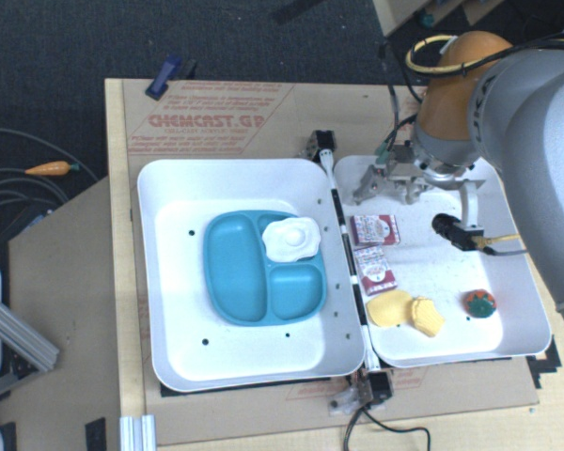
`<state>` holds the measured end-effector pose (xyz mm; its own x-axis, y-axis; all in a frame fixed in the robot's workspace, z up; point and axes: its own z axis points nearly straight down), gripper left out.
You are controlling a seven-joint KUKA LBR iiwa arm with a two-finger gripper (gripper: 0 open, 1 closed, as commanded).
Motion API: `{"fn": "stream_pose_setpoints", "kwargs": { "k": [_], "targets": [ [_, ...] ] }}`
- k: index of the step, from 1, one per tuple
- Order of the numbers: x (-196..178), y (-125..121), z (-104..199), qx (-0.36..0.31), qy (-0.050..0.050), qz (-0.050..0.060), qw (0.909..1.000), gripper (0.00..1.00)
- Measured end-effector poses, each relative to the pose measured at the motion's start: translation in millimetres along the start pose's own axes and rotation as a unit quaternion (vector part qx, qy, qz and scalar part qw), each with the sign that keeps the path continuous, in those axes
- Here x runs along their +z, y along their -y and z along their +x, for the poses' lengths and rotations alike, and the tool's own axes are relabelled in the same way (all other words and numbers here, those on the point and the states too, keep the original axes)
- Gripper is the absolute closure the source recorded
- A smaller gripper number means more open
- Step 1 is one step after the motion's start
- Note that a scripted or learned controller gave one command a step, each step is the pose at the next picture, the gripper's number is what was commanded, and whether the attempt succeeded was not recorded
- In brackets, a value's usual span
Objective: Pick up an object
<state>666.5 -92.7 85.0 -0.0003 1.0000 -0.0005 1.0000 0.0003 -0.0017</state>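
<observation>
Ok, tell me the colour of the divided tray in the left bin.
Light blue; the tray shows in the camera view.

A bulky grey arm (536,130) with an orange band (456,87), and seemingly thin cables near the wrist.

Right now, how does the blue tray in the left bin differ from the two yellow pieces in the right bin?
The blue tray is one large, flat, divided dish; the yellow pieces are two small, rounded lumps. The tray carries a white object in one compartment; the yellow pieces carry nothing. The tray lies near the middle of the left bin; the yellow pieces lie near the front of the right bin. Both rest flat, apart from the gripper.
</observation>
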Motion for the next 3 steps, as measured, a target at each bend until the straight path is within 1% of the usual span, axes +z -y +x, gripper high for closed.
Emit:
{"fn": "stream_pose_setpoints", "kwargs": {
  "k": [3],
  "targets": [
    [0.0, 0.0, 0.7, 0.0, 0.0, 0.0, 1.0, 0.0]
  ]
}}
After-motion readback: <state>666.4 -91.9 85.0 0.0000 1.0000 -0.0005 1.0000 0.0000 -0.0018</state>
